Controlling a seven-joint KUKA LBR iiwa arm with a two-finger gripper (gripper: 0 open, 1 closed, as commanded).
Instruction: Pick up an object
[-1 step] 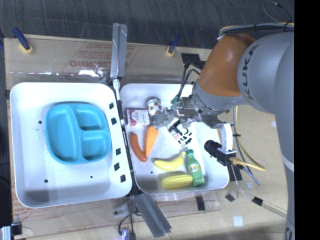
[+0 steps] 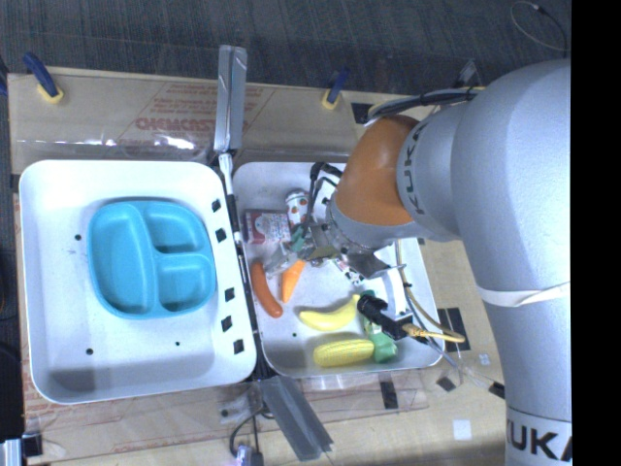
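My gripper (image 2: 309, 245) is low in the right bin (image 2: 419, 355), under the orange wrist band, just above the top end of an orange carrot (image 2: 291, 281). The arm hides much of it. Left of the carrot lies a red-orange sausage (image 2: 266, 290). A yellow banana (image 2: 328, 316) lies below the carrot, and a yellow corn cob (image 2: 342, 352) with a green end rests by the bin's front wall. A red-and-white packet (image 2: 266, 227) and a small can (image 2: 297, 202) sit at the bin's back left, close to the gripper.
The left bin (image 2: 58, 348) holds a blue divided plate (image 2: 152, 257). A grey divider (image 2: 229, 95) runs between the bins. The big grey arm (image 2: 505, 183) covers the right bin's right side.
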